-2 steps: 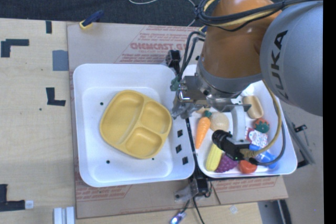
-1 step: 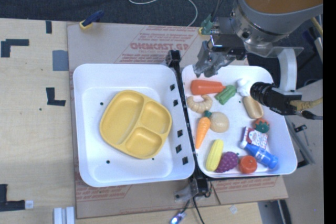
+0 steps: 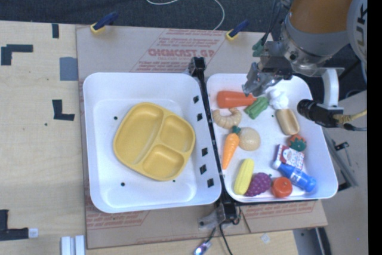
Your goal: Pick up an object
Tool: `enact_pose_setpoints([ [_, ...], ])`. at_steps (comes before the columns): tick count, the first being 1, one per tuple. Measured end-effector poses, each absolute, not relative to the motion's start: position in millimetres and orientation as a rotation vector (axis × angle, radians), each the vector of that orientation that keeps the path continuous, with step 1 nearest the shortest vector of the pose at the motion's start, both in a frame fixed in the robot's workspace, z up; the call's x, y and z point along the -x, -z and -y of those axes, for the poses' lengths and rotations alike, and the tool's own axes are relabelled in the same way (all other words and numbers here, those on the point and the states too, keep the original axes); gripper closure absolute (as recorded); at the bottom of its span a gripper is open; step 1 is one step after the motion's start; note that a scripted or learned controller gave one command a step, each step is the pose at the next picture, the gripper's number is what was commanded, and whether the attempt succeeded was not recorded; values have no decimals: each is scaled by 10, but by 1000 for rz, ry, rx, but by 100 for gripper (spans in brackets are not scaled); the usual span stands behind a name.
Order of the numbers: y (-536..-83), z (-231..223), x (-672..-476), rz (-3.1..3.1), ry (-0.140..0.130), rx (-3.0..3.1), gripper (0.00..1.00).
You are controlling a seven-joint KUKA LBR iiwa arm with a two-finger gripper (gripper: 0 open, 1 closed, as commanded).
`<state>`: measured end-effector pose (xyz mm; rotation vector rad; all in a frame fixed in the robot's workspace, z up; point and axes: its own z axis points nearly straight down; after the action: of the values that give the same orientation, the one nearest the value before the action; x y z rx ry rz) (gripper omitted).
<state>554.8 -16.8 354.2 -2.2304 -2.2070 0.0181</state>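
The red-orange toy sausage [image 3: 234, 98] lies at the back of the right bin [image 3: 327, 155], long axis running left-right, one end toward the divider between the bins and the other end tucked right under the end effector [image 3: 258, 84]. Whether the end effector is gripping it or just sitting over it, I honestly can't tell; the tips are dark and blur together right above the sausage's right end.

Using that sausage as the landmark: a green toy veg piece [image 3: 257, 107] sits just to its right, angled, touching or nearly touching it. A small white lump [image 3: 277, 98] is further right of that, with a tan bread roll [image 3: 287, 121] just beyond and toward the front. Directly in front of the sausage is a pale curled piece [image 3: 226, 120], then a carrot [image 3: 229, 148] pointing toward the front of the bin, with a beige round thing [image 3: 249, 139] beside it. Further toward the front: a corn cob [image 3: 243, 175], purple grapes [image 3: 259, 183], a tomato [image 3: 282, 187], a blue bottle [image 3: 298, 178], a red-and-white carton [image 3: 289, 157] and a strawberry [image 3: 296, 143].

So it's pretty crowded around it. Well off to the sausage's left, in the left bin [image 3: 95, 128], there's a yellow divided plate [image 3: 154, 140] lying flat. Both bins sit on a cardboard sheet [image 3: 173, 48] on the desk [image 3: 36, 128].
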Motion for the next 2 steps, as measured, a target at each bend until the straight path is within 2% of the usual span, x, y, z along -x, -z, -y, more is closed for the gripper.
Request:
enact_pose_setpoints([
  [1, -4001, -634, -4921, 2232, 3, 2208, 100],
  [2, -4892, -1117, -4835, 2233, 14, 2215, 100],
])
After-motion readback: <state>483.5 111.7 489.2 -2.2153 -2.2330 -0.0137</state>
